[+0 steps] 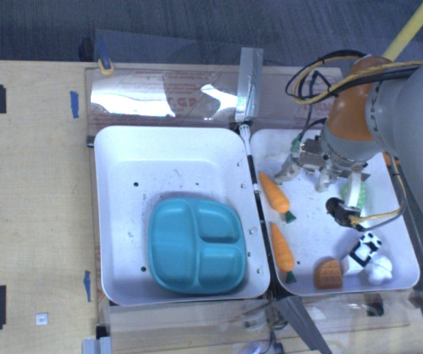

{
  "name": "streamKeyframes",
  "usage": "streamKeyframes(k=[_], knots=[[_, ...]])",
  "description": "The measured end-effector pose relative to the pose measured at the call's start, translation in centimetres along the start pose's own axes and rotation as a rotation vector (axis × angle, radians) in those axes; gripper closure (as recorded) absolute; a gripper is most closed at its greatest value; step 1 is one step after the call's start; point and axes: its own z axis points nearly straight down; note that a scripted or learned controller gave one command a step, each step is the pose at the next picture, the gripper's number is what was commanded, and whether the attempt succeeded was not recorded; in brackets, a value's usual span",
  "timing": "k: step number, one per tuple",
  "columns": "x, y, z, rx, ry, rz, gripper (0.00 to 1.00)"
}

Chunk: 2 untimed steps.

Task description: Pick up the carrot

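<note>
Two orange carrots lie in the right bin [410, 271] along its left wall. The upper carrot [274, 192] slants down to the right, with its green end near the bin's middle. Below it, the lower carrot [282, 249] points its green tip at the front edge. My gripper [302, 177] hangs over the back half of this bin, just right of the upper carrot's top end. Its fingers are spread open with nothing between them. The grey arm with its orange band reaches in from the right.
The left bin [122, 161] holds a teal divided plate [196, 245]. In the right bin are a brown round piece [329, 273], a white and black toy [370, 260], and a green item [359, 196] partly under the wrist. Cables loop above the arm.
</note>
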Motion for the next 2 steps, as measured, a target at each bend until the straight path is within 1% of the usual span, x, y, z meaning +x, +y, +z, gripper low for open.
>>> streamKeyframes(k=[1, 2], knots=[[0.9, 2.6, -0.5, -0.001, -0.002, -0.208, 0.00], [-0.5, 1.3, 0.0, 0.000, -0.001, -0.328, 0.00]])
